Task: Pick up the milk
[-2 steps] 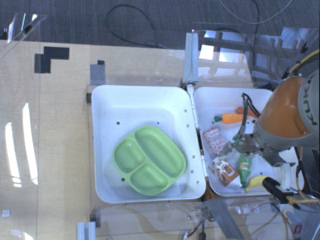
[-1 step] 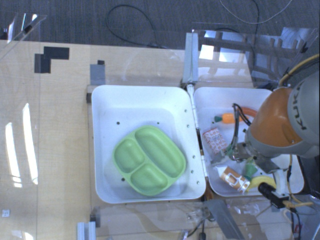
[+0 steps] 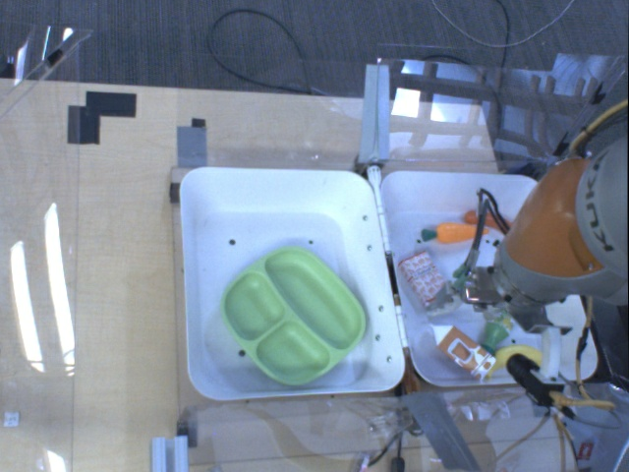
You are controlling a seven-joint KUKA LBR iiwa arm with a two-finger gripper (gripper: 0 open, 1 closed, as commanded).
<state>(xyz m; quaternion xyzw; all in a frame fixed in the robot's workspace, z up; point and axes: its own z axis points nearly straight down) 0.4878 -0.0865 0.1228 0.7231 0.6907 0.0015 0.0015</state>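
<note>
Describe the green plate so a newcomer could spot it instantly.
Start at the two white bins side by side and take the left bin. Lying in its lower middle is the green plate, a light green rounded tray split into three compartments. The carrot and small cartons sit in the right bin.

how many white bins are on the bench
2. The left bin holds a green tray; the right bin holds the small items, partly under the arm.
</note>
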